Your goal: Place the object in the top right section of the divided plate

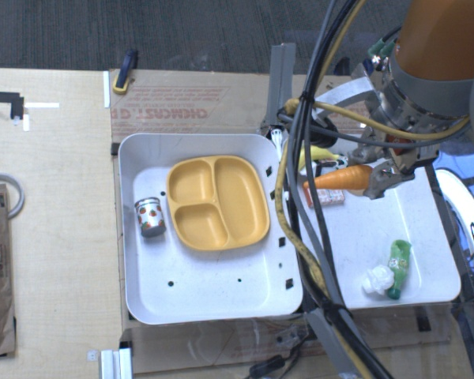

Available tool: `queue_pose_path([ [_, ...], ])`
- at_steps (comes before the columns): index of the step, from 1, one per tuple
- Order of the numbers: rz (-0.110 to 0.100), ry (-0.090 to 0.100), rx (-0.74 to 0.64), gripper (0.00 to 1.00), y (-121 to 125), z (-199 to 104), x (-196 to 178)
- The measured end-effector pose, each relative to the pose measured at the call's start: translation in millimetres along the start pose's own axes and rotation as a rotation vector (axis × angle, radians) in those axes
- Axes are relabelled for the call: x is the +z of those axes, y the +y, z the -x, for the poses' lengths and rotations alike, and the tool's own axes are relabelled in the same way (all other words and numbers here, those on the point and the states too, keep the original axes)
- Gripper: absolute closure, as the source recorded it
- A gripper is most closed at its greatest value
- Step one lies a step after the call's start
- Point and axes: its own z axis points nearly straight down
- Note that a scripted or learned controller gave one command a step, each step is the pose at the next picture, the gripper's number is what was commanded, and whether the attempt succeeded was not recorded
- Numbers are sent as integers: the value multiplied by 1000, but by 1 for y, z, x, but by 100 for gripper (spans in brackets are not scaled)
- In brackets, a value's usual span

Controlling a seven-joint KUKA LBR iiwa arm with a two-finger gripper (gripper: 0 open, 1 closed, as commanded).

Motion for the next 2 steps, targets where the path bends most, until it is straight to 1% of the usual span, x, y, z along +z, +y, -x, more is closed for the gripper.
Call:
queue_pose_path([
  [1, 5, -4, 3, 100, 0, -1, -8],
  [2, -1, -2, -3, 100, -52, -10, 172],
])
